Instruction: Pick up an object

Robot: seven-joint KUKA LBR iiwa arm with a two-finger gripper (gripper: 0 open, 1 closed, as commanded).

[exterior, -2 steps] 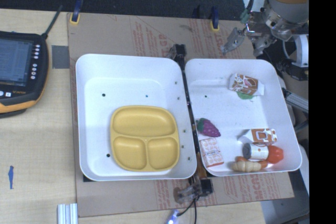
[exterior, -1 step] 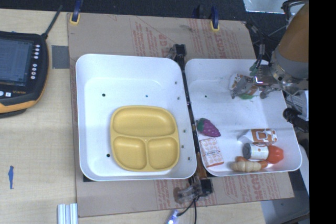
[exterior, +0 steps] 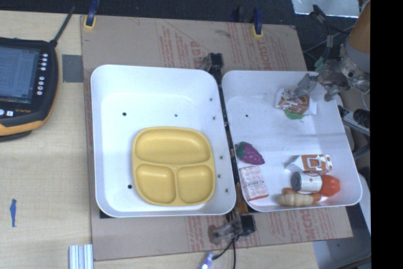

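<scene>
Brown tabletop, two white bins. Upper right: gripper touching small packet in right bin; fingers' state hard to tell.

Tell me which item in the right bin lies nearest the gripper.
The small packet with a green edge, alone at the bin's far end, right beside the gripper. The other items lie toward the near end.

Bench, cardboard sheet, two white bins
</scene>
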